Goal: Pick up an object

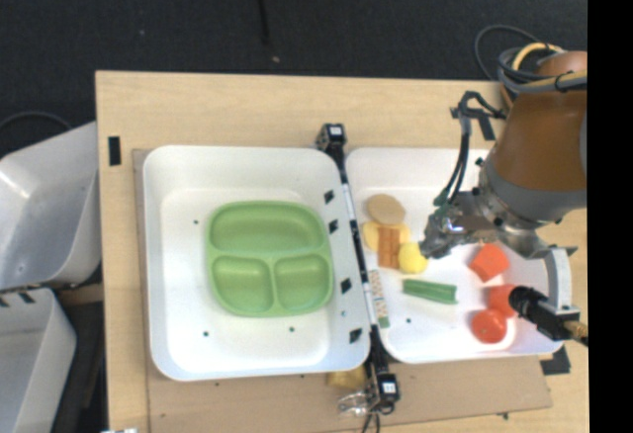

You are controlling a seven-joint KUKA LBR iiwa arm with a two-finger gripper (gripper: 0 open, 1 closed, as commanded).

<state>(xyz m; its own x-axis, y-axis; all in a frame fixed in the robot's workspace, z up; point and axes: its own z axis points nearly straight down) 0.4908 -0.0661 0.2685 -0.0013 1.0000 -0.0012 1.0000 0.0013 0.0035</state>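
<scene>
Nearest the camera, at the counter (119, 115) front edge, a small yellowish bit (345, 380) and a metal clip (368, 399) sit below the seam between the two bins. Taking the green divided plate (269, 256) as landmark: it lies flat in the middle of the left bin (163, 332), 3 compartments, nothing in them. Right of the plate, past the divider w/ black clips, is the right bin (415, 350), which carries the food items. Lowest there, far right of the plate, a round red-orange piece (488, 324); just above it another red piece (499, 299) next to a black fitting (539, 310) on the arm's mount. Closer to the plate at abt the same level, a green bean-like stick (429, 291) lying roughly horizontal. Above that, a yellow lemon-like item (412, 262) touching or just beside an orange block (389, 248) and a pale yellow piece (371, 237). An orange-red chunk (488, 262) lies further right. Tan oval piece (386, 210) sits furthest back of the group. Gripper (436, 236) hangs low over the bin, right of the plate, tip just beside the lemon-like item; can't tell whether the jaws are spread or pressed together, nor if anything is between them. Grey arm w/ orange band (539, 134) fills the area beyond, w/ cables looping above.
</scene>
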